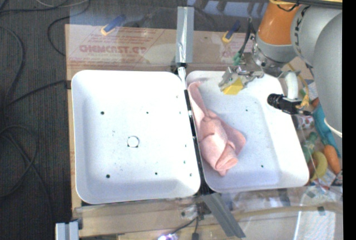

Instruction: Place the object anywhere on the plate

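Gripper over the back of the right bin, with a yellow block at its fingertips.

From my seat I see the gripper (240, 75) at the far edge of the right bin (278, 172), and a small yellow block (233, 88) sits right under its fingers; they seem closed around its top, though I can't be fully sure of the grip. A pink cloth (217, 141) lies crumpled along that bin's left side, trailing up toward the back corner, apart from the block. The left bin (89, 178) holds a small ring (133, 142) near its middle. I can't make out a plate from here.
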Tool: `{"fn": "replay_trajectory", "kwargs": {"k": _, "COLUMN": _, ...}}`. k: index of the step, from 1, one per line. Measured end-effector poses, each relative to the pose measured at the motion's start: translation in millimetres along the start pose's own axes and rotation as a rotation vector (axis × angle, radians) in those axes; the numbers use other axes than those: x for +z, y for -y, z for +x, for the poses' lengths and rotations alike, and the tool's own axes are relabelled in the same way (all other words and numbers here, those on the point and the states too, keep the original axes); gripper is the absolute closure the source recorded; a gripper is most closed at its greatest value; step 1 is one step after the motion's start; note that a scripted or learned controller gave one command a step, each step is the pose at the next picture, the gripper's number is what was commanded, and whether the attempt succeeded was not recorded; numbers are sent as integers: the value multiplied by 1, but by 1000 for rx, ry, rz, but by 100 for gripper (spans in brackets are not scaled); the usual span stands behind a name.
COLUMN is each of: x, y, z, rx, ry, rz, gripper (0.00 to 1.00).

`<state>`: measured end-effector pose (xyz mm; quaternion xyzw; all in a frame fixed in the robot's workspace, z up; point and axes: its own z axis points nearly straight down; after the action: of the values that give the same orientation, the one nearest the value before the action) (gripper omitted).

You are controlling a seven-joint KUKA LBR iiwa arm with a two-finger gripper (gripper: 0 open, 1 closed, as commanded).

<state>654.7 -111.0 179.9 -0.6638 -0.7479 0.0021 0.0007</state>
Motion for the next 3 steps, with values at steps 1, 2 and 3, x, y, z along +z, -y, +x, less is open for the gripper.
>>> {"fn": "replay_trajectory", "kwargs": {"k": 1, "x": -90, "y": 51, "z": 26, "rx": 353, "ry": 1, "rz": 1, "gripper": 100}}
{"fn": "replay_trajectory", "kwargs": {"k": 2, "x": -93, "y": 67, "z": 45, "rx": 823, "ry": 2, "rz": 3, "gripper": 100}}
{"fn": "replay_trajectory", "kwargs": {"k": 3, "x": -126, "y": 29, "z": 103, "rx": 904, "ry": 3, "rz": 2, "gripper": 100}}
